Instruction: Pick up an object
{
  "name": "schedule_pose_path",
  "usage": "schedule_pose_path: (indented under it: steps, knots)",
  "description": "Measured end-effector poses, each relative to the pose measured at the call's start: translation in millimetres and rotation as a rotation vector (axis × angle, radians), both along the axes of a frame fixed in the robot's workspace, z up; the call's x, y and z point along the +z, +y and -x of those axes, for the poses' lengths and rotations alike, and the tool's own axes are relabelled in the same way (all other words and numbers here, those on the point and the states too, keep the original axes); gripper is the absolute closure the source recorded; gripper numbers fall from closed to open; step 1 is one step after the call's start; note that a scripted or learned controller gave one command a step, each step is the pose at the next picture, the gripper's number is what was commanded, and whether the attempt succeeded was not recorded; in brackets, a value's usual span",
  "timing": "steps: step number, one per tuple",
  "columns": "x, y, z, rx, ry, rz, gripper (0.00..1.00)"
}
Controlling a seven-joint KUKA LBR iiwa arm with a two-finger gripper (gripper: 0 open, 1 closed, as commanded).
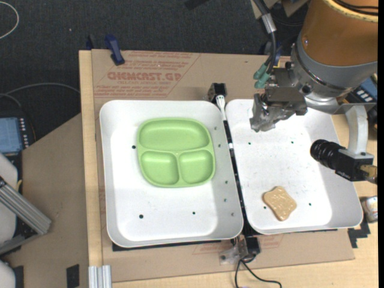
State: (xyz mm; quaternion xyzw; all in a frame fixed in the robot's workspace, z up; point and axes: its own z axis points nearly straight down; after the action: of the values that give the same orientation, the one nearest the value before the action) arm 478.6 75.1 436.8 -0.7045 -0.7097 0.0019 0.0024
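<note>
Arm (342,35) is cut off by the top and right frame edges; only the orange band and grey wrist are visible. Gripper (263,123) hangs over the far-left corner of the right bin (324,218). The jaws are seen from above as one dark grey lump, so can't tell how far open they are or whether they hold anything. Tan toast-shaped object (279,203) lies flat in the near part of the right bin, well apart from the gripper. Green divided tray (176,152) sits in the left bin (120,209). A black cylindrical part (333,156) overhangs the right bin's right side.
</note>
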Motion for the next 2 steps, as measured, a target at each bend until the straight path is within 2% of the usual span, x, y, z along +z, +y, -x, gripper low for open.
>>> schedule_pose_path:
  steps: [1,2]
  knots:
    - [66,48,-1,-0.001,-0.015,-0.002,1.0]
    - [53,95,0,-0.001,-0.002,0.001,1.0]
